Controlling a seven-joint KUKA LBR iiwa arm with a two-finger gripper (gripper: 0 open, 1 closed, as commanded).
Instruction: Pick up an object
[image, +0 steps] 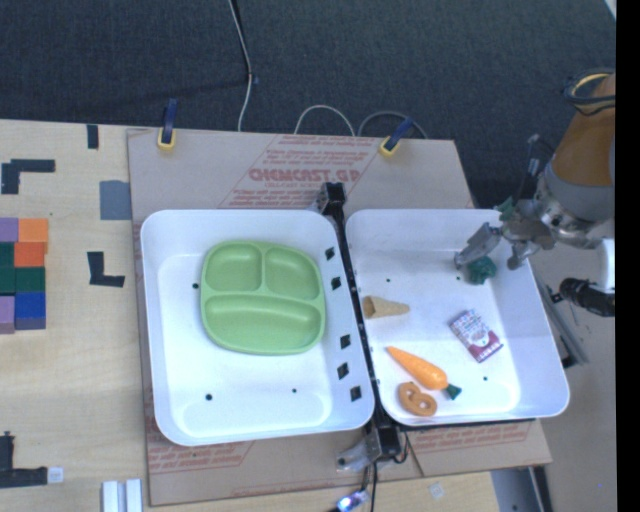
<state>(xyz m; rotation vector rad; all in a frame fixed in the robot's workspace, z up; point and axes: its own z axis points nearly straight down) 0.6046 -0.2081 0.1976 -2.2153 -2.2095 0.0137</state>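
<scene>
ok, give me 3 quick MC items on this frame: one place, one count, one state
1. Where is the green plate?
A. left bin
B. right bin
C. on the cardboard outside the bins

2. How many compartments does the plate have?
A. two
B. three
C. five

3. How does the claw stand relative to the small teal object?
A. lifted well clear of the bin, object dangling
C. over the left bin
B. low over the right bin, right by the object

Key: 1 A, the plate lies in the left bin. 2 B, two small sections above one long one. 3 B, the claw sits at the right bin's far corner with the teal object just below it.
</scene>
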